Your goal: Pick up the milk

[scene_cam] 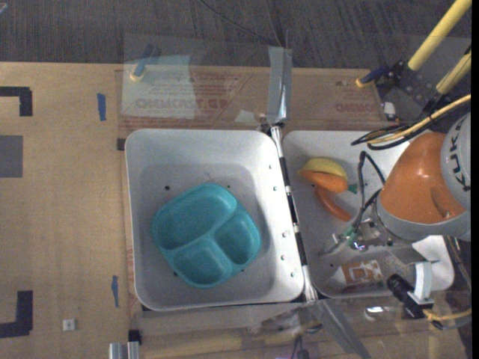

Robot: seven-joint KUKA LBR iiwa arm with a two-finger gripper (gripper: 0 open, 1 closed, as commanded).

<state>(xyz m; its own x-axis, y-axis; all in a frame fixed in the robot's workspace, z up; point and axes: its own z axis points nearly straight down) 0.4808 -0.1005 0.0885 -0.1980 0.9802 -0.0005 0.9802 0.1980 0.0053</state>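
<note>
Milk carton (364, 273), small, white card with brown-orange print, lying flat on its side on floor of right shallow white plastic bin (329, 146), toward near edge, long side running left to right. Not lifted. Right end of carton partly hidden under robot hardware.

2-finger metal gripper (358, 238) low inside same bin, just behind carton, close to its upper-left edge. Touching or apart: cannot tell. Claw opening: cannot tell, too blurred and cluttered with cabling. Hold on anything: cannot tell.

Grey arm with orange band (419, 189) reaching in from right, covering right part of that bin.

Also in right bin:
- yellow rounded toy fruit (327, 167) at far-left area, with an orange piece touching its lower edge
- orange carrot-shaped toy (334, 203) just in front of fruit, slanted, lower end pointing toward gripper
- both well apart from carton, gripper between carrot toy and carton

Left shallow white plastic bin (146, 159) side by side with right bin, edges meeting along 1 seam. Holding teal 3-compartment plastic plate (207, 234), right way up, roughly centred, turned at a slant: 1 large compartment upper left, 2 smaller ones lower right.

Plywood bench (60, 215) under both bins. Clear plastic sheet (191, 88) flat on bench behind left bin. Strip of grey tape (278, 81) running from far side down to seam between the 2 bins. Short blue tape marks (102, 107) left of sheet. Black tape corners (19, 99) near left edge. Dark carpet (90, 13) beyond bench.
</note>
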